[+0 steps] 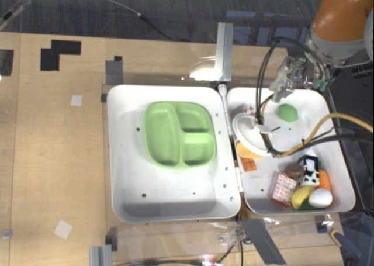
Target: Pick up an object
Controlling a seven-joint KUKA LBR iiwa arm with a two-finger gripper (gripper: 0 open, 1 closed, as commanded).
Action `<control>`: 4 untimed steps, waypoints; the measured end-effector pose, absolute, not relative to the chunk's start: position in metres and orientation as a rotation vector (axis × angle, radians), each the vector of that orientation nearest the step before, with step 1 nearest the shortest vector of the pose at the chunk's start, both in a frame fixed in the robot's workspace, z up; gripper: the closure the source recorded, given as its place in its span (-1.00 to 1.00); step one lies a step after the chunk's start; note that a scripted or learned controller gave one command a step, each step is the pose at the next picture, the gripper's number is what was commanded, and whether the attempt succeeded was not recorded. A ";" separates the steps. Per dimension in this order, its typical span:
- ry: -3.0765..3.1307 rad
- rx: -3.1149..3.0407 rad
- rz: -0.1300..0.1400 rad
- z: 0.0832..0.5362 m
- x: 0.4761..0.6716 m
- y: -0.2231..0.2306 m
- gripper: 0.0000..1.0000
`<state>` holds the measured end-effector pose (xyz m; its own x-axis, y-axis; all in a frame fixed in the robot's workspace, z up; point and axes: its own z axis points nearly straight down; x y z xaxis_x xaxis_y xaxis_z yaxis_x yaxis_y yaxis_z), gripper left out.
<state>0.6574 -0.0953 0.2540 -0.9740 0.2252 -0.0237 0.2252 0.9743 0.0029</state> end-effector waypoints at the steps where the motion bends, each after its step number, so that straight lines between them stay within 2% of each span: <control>1: 3.128 0.022 -0.003 0.306 0.648 -0.168 1.00; 2: 3.095 -0.491 -0.002 0.252 0.632 -0.206 1.00; 3: 2.879 -1.230 -0.006 0.262 0.671 -0.204 1.00; 4: 2.663 -1.656 -0.005 0.253 0.564 -0.206 1.00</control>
